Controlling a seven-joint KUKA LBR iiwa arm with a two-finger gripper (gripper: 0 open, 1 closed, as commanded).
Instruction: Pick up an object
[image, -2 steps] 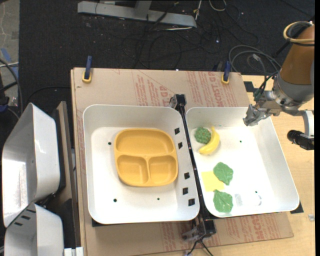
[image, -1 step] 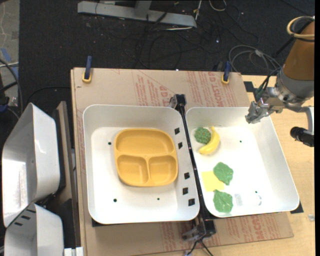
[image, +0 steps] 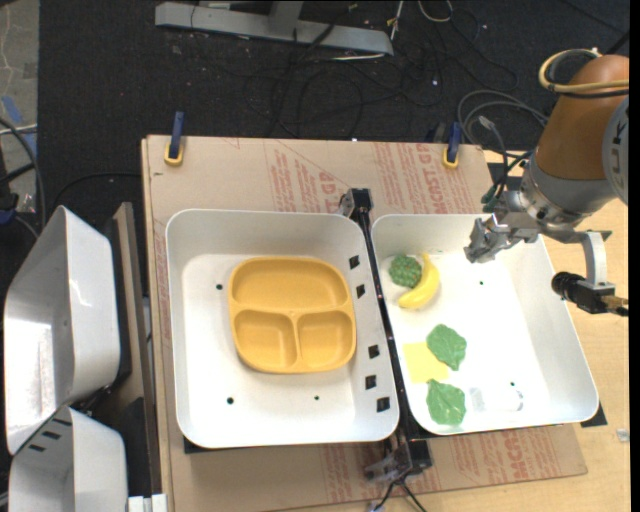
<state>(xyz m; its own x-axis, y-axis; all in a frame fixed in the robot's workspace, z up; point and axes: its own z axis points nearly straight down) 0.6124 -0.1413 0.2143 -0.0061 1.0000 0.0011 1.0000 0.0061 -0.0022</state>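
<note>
On the desk (image: 250, 165), the left bin (image: 200, 300) has a yellow tray (image: 293, 312). The right bin (image: 545, 330) has a banana (image: 424, 285), down-left of the end effector (image: 487, 240), not touching. Can't tell its grip; it's got nothing.

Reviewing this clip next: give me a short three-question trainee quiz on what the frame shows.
1. True or false: the yellow divided tray lies in the left bin.
2. Which item touches the banana? A) a green leafy piece B) the yellow flat square C) the tray
3. Over which bin is the gripper?

Key: 1 true; 2 A; 3 the right bin, near its far edge.
</note>
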